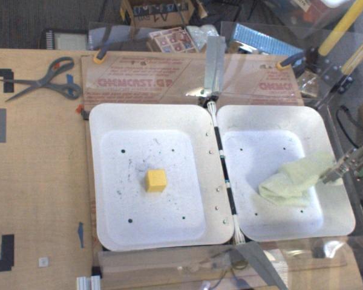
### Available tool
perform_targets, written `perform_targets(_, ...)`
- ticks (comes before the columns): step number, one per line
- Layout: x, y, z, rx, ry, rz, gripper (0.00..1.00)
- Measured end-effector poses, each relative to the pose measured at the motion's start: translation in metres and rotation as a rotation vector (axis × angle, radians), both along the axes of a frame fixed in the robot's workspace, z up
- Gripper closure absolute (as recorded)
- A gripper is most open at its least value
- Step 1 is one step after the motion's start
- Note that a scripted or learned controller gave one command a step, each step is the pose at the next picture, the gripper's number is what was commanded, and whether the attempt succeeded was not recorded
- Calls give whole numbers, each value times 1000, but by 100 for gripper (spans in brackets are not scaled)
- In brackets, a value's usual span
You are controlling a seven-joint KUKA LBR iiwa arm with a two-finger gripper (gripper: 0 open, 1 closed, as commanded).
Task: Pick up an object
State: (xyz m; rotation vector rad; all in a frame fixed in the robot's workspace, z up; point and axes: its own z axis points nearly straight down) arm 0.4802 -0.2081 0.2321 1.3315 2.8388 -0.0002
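Seen from above at a slant, the wooden table has a smooth, pale tan top with a few black marks. Two shallow white bins of glossy moulded plastic, square with rounded corners, sit side by side on it and meet along a thin seam.

The left bin has a floor flecked with dark specks and dotted with small holes. On it, a little below the middle, rests a small yellow cube with crisp edges and a matte, foam-like face.

The right bin holds a pale green cloth, soft and crumpled, bunched near the bin's right edge. One end of the cloth rises in a stretched fold towards the right rim.

The hand reaches in low over that right rim, a slim metallic shape pointing left into the bin. Its tip meets the raised end of the cloth and appears to pinch it, though the fingers are blurred and small, so I cannot tell for certain whether they are clamped.

Near the table's far left corner lie scissors with grey-blue handles and a touch of red. A clear plastic sheet with reddish lettering lies along the table's far edge behind the bins.
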Motion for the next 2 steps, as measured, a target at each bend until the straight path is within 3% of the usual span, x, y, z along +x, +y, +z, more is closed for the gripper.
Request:
perform_targets(1, 15, -14, -16, -3, -1, 459, 100)
perform_targets(2, 43, -16, -37, -4, -1, 615, 100)
